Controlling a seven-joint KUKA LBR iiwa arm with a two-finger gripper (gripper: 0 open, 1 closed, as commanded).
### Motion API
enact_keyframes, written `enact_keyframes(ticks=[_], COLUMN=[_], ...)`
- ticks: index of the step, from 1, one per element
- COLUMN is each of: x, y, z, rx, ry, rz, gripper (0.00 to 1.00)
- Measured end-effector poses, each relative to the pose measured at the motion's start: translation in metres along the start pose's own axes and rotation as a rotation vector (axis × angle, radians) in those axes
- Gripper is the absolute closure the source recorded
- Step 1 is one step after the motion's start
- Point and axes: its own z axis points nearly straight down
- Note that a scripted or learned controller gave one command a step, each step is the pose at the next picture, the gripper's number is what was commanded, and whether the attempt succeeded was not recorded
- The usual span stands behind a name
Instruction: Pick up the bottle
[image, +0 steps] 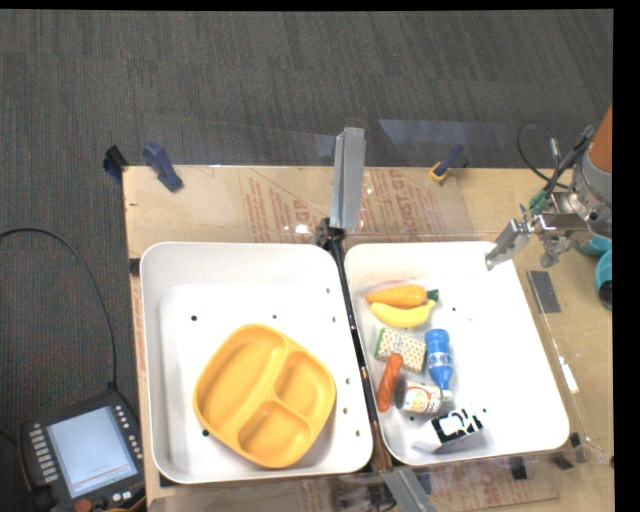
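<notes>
Red printed lettering is running across the brown cardboard sheet (290, 205) behind the bins, but it is too faint and skewed to read. The bottle (439, 359) is wearing a pale label band; no words are making themselves out. A small jar (421, 400) is showing a printed label, unreadable. A black-and-white patterned card (459, 424) is lying in the near corner.

Bottle: blue, lying lengthwise in the right bin (520, 350), just beside a checkered sponge (401, 346) on its left and touching or nearly touching the jar at its near end. A yellow banana (402, 316) and an orange pepper (400, 295) are sitting farther back; a carrot (389, 381) is lying by the divider.

Gripper (503, 247): hanging above the bin's far right corner, well apart from the bottle, which is sitting toward the bin's middle, left of and nearer than the tool. Cannot tell how its grip is set; nothing is showing in it.

Left bin (160, 300) is holding a yellow divided plate (265, 395).
</notes>
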Motion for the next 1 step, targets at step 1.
enact_keyframes(ticks=[1], x=[0.0402], y=[-0.0419], z=[0.1252], rx=[0.002], ry=[0.001], rz=[-0.111], gripper=[0.00])
